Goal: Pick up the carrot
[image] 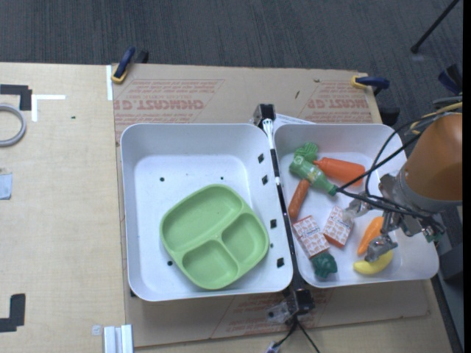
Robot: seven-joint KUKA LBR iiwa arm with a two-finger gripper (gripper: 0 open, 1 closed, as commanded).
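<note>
We see the large orange plastic carrot (335, 169) with green leafy top lying at the back of the right white bin (419, 271). Our gripper (383, 245) hovers near the front; whether it is released or clenched, we cannot tell.

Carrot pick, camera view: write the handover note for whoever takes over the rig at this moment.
Gripper: low in the right bin, over a small orange piece and the banana; its grip is unclear.
Carrots: large carrot lies at the bin's far side beside a green bottle; slim carrot lies by the divider.
Done: no carrot lifted.
Left: grasp one and raise it.
</note>
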